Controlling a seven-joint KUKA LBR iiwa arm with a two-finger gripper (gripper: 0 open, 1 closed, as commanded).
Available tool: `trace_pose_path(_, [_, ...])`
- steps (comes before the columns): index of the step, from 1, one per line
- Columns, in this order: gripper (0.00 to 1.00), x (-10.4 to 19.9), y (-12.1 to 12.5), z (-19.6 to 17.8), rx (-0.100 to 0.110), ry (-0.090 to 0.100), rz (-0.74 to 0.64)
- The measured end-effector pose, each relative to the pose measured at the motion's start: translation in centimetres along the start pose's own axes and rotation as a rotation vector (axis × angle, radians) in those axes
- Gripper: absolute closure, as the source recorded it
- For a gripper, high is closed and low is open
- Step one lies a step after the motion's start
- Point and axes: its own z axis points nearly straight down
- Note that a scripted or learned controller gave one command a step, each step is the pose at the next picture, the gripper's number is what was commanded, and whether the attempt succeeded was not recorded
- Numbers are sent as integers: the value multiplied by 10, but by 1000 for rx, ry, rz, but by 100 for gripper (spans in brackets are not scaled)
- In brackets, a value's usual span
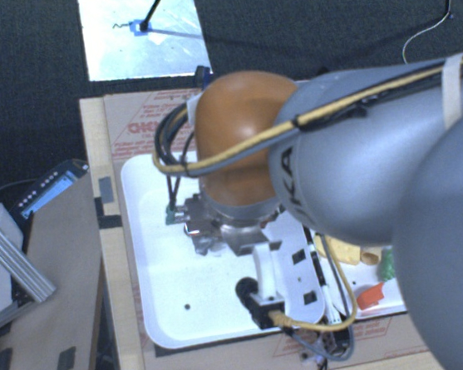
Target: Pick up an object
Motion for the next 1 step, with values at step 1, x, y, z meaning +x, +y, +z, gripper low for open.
trace_pose_path(1, [100,8,1,-187,-26,13,-4])
